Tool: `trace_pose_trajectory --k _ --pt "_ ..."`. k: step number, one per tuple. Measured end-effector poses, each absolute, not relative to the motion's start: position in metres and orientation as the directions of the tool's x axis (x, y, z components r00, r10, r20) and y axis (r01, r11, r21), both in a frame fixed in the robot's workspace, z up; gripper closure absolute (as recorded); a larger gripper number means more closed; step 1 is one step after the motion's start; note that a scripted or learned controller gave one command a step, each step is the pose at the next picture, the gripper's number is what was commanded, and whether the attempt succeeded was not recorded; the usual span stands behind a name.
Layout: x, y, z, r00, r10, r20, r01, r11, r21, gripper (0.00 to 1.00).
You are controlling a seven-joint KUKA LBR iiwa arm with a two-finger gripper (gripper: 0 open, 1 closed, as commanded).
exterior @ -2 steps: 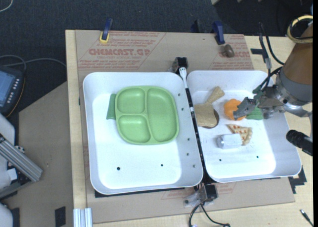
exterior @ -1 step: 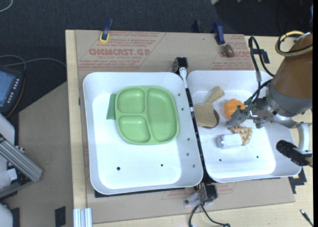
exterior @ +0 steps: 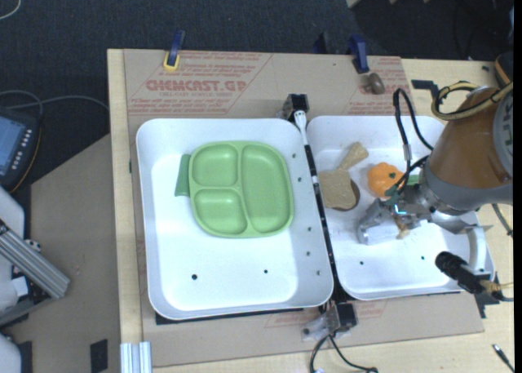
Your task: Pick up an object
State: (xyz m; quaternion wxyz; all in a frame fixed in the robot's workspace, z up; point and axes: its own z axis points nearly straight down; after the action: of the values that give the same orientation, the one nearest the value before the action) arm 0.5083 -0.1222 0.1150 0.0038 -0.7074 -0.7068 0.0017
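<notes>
The bench (exterior: 245,86) is a brown board that bears two shallow white bins side by side, their inner rims touching.

The left bin (exterior: 236,281) holds a green plate (exterior: 241,188) with three compartments, lying flat in its upper half; a darker green edge shows at the plate's left side. The rest of this bin's floor is bare white.

The arm (exterior: 477,155) reaches in from the right over the right bin (exterior: 391,281), its orange band above the grey wrist. The gripper (exterior: 377,228) is low over the middle of that bin, pointing left; its metal fingers are blurred, so I cannot tell how far apart they stand or whether anything is between them.

In the right bin, a brown slice (exterior: 338,190) like toast lies near the left wall. A smaller tan piece (exterior: 354,155) lies just above it, tilted. An orange ball (exterior: 382,178) sits just beside the wrist, right of the slice and just above the gripper.
</notes>
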Motion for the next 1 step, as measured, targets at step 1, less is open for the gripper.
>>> trace_pose_trajectory --k 1 --pt "0.5102 -0.1219 0.0863 0.0 1.0 0.0 1.0 0.0 0.004 0.0"
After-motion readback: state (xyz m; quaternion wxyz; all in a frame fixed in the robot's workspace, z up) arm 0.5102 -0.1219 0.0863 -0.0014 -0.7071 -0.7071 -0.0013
